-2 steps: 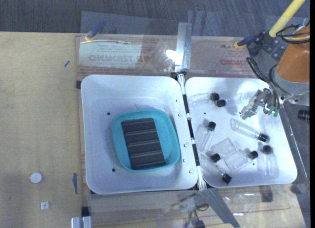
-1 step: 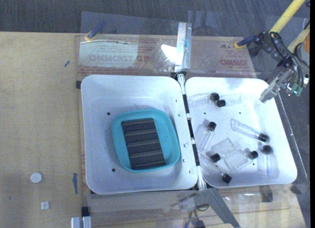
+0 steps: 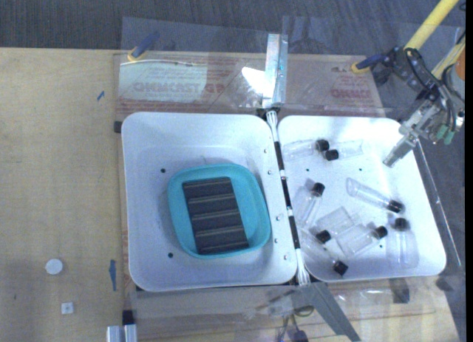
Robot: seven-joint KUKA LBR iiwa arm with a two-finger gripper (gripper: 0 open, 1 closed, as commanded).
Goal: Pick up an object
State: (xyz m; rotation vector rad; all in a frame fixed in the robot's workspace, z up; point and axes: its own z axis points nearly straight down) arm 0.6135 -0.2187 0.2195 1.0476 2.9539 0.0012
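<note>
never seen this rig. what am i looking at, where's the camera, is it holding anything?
One fixed camera looks down at a slant on a wooden bench. Two shallow white bins sit side by side. The left white bin holds a teal plastic tray with a dark ribbed insert. The right white bin holds scattered clear plastic vials with black caps. The robot arm reaches in from the right; its tool hangs over the right bin's far right part, with nothing visible between its fingers.
</note>
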